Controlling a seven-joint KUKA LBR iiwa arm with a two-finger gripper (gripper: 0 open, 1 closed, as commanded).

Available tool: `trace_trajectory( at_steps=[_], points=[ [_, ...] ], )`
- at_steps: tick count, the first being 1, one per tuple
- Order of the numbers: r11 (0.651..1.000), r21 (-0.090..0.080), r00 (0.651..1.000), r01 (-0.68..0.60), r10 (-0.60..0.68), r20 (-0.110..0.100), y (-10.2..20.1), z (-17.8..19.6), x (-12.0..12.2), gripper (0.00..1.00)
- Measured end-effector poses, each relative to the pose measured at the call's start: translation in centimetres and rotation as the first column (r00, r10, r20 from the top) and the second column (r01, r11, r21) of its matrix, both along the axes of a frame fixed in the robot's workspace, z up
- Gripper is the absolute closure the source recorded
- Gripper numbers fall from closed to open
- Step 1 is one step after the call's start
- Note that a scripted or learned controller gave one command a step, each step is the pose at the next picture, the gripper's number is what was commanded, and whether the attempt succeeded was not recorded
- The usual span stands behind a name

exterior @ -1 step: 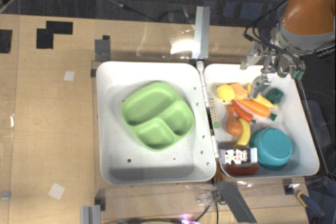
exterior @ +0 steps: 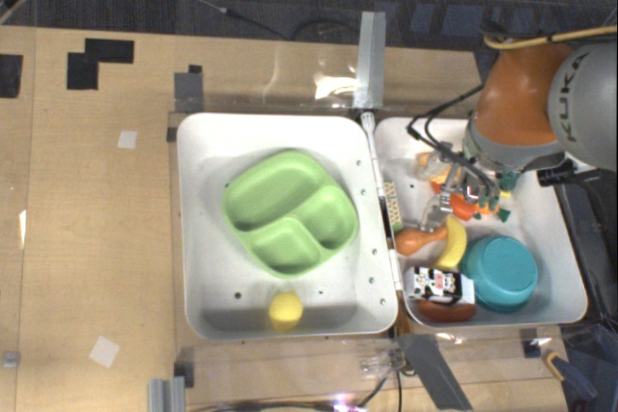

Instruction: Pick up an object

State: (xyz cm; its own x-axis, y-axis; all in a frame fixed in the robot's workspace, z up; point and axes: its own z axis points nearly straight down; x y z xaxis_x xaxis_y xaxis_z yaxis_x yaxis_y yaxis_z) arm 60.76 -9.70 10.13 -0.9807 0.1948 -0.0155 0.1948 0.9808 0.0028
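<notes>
The jaws [exterior: 454, 198] hang low in the right bin [exterior: 570, 251], under the orange-banded wrist of the arm [exterior: 526, 106]. Whether they are spread or pressed together cannot be told; wires and small parts clutter the view there.

Just below the jaws, at 6 o'clock, lies a yellow banana [exterior: 452, 244], with an orange piece [exterior: 413, 241] touching it at its 9 o'clock. At 4 o'clock from the jaws stands a teal bowl [exterior: 504, 273]. At 6 o'clock, further off, a black-and-white carton [exterior: 437, 285] lies over a dark red item [exterior: 446, 310] by the bin's near wall.

In the left bin [exterior: 198, 207], at 9 o'clock, a green divided tray [exterior: 290, 209] rests tilted. A yellow ball [exterior: 285, 309] lies at the tray's 6 o'clock, apart from it. Both bins sit on the table [exterior: 87, 236].
</notes>
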Motion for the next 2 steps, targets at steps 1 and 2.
trace_trajectory(
  at_steps=[1, 2],
  points=[
    [1.000, -0.002, 1.000, -0.016, 0.016, -0.001, 1.3, -1.1, -2.2, 0.00],
    [0.997, -0.002, 0.997, -0.072, 0.072, 0.002, 1.3, -1.1, -5.3, 0.00]
  ],
)
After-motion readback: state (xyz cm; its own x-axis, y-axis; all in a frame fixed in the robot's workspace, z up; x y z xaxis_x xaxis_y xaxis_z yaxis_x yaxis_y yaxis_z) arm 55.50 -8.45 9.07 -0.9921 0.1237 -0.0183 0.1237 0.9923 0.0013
